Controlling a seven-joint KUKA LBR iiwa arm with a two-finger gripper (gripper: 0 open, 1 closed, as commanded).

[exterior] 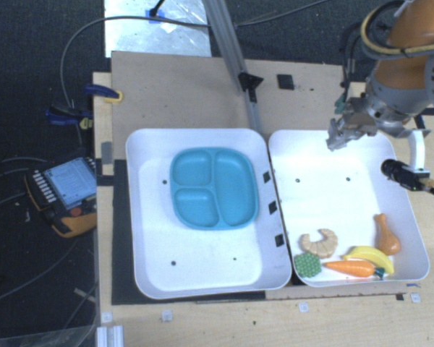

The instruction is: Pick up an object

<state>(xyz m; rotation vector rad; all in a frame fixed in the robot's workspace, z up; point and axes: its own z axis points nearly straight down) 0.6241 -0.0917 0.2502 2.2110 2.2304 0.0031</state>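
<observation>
Your claw [338, 140] hangs over the right bin's [315, 161] far edge; you cannot tell its state. The croissant [319, 242], banana [370, 256] and carrot [349, 268] lie at the near edge.

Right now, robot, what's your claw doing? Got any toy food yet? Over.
Gripper above right bin's far edge, nothing between fingers. Toy food untouched: croissant, carrot, banana in near corner. Path unobstructed.

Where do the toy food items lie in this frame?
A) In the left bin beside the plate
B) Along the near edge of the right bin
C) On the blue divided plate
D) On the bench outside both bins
B: the croissant, broccoli, carrot, banana and drumstick cluster at the right bin's near edge.
</observation>
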